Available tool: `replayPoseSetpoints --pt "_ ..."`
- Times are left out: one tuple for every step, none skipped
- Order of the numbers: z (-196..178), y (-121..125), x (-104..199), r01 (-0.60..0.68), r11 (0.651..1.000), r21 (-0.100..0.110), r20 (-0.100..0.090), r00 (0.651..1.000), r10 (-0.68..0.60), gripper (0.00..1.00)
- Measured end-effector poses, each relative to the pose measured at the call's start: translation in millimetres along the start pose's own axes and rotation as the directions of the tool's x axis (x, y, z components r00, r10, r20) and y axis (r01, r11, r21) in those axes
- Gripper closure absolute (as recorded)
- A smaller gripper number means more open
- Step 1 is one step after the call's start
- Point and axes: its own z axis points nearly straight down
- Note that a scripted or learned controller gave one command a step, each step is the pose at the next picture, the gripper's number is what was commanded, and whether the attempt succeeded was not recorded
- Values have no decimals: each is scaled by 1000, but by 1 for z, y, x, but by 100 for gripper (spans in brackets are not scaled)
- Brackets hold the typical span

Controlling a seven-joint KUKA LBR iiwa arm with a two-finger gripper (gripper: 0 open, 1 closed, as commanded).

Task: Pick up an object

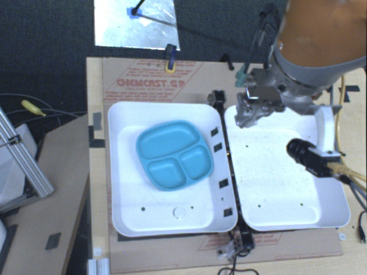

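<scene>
Plate: a blue plate (174,154) with three compartments lies flat near the middle of the left bin (123,211), well clear of its walls. It looks like the only loose thing there to pick up.

Bins: the left bin and the right bin (287,211) sit side by side on the worktop (155,76), joined along a dark seam with clips. The right bin's floor shows only small specks and holes.

Arm: the grey arm (321,33) with its orange band comes in from the upper right and hangs over the back of the right bin, not over the plate.

Jaws: the gripper (248,114) hangs near the back left corner of the right bin, close to the seam. How wide the jaws stand cannot be told; the metal parts blur into one grey mass. Nothing can be made out between them.

Why so placed: the plate probably rests flat because it was dropped or set into the bin. To reach it, the arm would likely have to cross the seam to the left.

Hidden or unclear: the arm's bulk covers the right bin's back right corner. A black cylinder (307,156) on a white bracket juts over that bin; its purpose is unclear. The plate's low rim may offer little to grip.
</scene>
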Motion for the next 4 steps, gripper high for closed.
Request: replayPoseSetpoints --pt "31 7 15 5 1000 -1 0 1000 -5 100" --pt "-42 0 -18 0 1000 -10 -2 1000 0 100" --pt "-24 0 42 11 1000 0 -1 1000 -11 100" --pt "50 0 19 1 1000 2 1 1000 -1 100"
